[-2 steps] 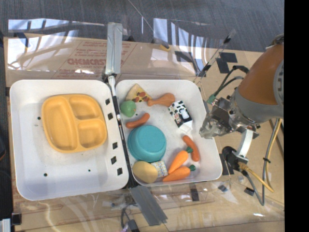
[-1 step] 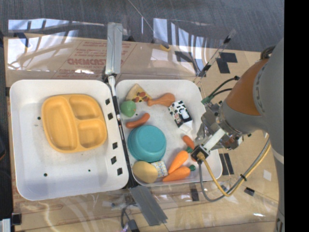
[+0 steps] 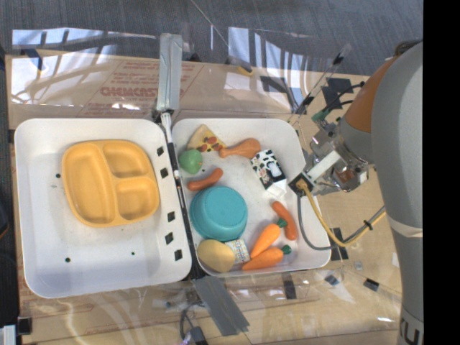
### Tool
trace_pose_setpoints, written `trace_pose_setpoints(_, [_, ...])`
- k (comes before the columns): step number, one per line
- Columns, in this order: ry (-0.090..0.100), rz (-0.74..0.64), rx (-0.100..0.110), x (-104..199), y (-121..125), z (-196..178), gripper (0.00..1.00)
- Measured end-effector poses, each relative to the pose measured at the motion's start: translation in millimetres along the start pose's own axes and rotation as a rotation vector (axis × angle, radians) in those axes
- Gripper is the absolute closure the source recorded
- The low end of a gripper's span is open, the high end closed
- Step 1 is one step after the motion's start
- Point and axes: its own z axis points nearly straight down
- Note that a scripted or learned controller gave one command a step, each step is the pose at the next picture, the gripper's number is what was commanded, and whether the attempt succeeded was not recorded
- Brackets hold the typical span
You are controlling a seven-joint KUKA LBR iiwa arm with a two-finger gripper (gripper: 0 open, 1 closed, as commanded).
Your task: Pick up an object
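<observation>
Tool point(image 3: 332, 174): mid-right of frame, over the right rim of the right bin point(image 3: 237, 126); whether it is released or clenched cannot be told.
Nearest object: cow-print carton point(image 3: 267, 169), just to its left inside the bin, lying tilted.
Risk: a descent from here would likely strike the rim.
Second risk: a skewed carton may slip out sideways.

- Bins point(image 3: 36, 214): white plastic, smooth, with a faint sheen.
- Tray point(image 3: 108, 182): yellow plastic, matt.
- Bowl point(image 3: 218, 213): teal plastic, smooth, matt.
- Carrots point(image 3: 264, 239): orange plastic, slightly glossy.
- Bench point(image 3: 129, 85): brown cardboard under glossy clear sheeting.
</observation>
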Motion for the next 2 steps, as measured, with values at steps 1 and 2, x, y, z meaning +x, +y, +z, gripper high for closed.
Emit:
trace_pose_setpoints(1, [0.000,0.094,0.000,32,17,4,1.00])
trace_pose_setpoints(2, [0.001,-0.112,-0.003,26,6,-27,1.00])
